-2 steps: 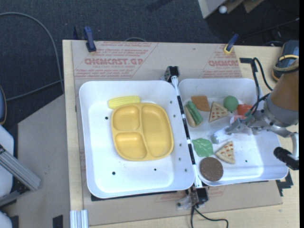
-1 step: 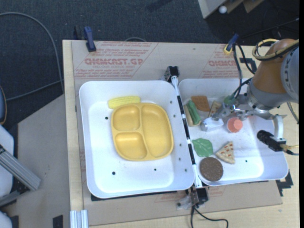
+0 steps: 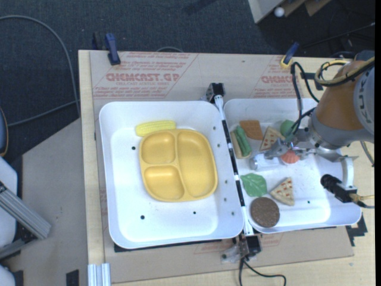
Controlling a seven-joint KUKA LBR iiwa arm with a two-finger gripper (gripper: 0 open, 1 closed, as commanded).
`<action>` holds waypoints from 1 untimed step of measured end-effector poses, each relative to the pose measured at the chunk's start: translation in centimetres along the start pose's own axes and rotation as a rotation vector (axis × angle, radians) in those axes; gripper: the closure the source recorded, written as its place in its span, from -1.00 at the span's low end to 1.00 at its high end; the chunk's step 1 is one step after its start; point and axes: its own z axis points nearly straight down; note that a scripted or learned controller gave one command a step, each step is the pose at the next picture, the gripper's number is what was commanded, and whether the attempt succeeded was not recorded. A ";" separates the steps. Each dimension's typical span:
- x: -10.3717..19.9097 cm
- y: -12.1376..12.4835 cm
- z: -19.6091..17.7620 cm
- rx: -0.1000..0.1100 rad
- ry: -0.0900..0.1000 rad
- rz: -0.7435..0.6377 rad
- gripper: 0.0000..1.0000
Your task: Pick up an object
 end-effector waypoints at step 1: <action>-6.0 3.4 0.9 0.023 0.010 -0.005 -1.00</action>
